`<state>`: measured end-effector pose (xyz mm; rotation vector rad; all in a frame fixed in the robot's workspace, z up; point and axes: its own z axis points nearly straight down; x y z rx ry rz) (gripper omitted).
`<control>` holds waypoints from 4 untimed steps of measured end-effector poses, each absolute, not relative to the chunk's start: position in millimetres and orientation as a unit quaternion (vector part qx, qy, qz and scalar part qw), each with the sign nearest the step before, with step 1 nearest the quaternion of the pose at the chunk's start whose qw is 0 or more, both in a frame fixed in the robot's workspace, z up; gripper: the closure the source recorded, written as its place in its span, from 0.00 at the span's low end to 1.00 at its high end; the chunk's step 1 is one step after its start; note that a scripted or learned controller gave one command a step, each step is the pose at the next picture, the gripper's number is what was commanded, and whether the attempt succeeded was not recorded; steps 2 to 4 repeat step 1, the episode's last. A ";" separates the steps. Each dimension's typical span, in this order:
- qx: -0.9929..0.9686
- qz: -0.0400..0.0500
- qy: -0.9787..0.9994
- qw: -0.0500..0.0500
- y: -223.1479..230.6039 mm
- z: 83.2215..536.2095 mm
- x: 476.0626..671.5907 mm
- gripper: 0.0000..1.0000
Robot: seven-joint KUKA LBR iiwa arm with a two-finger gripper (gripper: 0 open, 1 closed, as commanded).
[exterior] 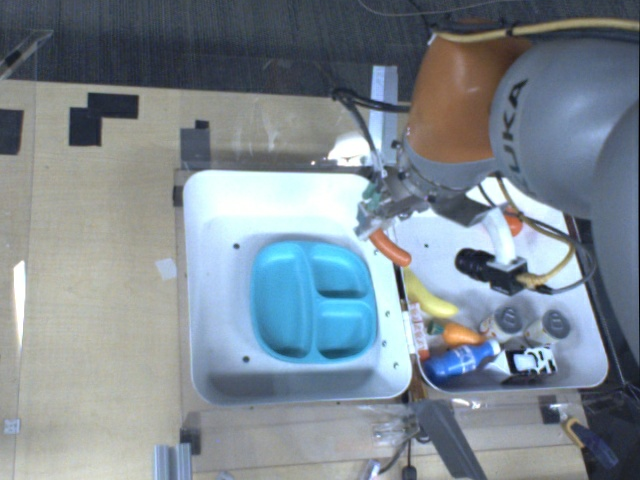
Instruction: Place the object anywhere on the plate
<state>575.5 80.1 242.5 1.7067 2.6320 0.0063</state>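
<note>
over the left bin's rim (395,348), tool (373,224) grips sausage (392,249); blue plate (300,308) lies inside.

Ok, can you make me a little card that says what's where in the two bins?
plate: blue plate, three sections, in the left bin
end effector: above the plate's upper right corner, near the wall between the bins
sausage: orange-red sausage just below the end effector, beside the plate; gripped or not, cannot tell
right bin: banana, blue bottle, other small things
job: sausage not yet on the plate
</note>
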 end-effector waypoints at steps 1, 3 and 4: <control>0.544 0.002 0.839 0.002 80.2 242.4 575.5 0.00; 0.544 0.002 0.839 0.002 80.2 242.4 575.5 0.00; 0.544 0.002 0.839 0.002 80.2 242.4 575.5 0.00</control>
